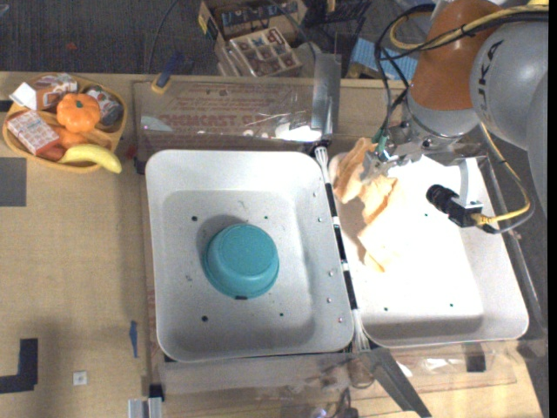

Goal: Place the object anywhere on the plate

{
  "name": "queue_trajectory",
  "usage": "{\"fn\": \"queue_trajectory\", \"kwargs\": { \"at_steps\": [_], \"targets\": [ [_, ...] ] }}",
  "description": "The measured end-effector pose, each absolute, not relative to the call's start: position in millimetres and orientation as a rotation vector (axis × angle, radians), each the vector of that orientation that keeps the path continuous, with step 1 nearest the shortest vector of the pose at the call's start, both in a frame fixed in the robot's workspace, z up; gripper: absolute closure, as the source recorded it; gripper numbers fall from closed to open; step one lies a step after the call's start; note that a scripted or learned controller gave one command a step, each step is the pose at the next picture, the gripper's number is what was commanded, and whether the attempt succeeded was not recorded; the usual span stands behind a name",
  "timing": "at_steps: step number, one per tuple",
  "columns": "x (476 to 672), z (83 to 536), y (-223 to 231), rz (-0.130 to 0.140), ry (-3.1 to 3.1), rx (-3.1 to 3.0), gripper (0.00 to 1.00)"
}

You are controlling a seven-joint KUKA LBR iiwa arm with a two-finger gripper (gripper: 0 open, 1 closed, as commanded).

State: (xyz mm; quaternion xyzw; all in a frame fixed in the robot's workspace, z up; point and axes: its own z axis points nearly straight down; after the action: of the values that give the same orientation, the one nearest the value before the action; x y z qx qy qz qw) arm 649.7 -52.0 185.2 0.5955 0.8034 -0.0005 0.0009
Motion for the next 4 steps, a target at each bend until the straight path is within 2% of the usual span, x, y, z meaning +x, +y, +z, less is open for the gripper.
{"fn": "queue_trajectory", "kwargs": {
  "at_steps": [1, 2, 4],
  "targets": [
    [650.5, 225.5, -52.0, 0.001, 2.523, 1.867, 1.00],
    [614.0, 221.7, -12.2, 0.001, 2.844, 1.333, 1.00],
    [575.7, 220.1, 69.5, 0.003, 3.137, 0.129, 1.00]
  ]
}}
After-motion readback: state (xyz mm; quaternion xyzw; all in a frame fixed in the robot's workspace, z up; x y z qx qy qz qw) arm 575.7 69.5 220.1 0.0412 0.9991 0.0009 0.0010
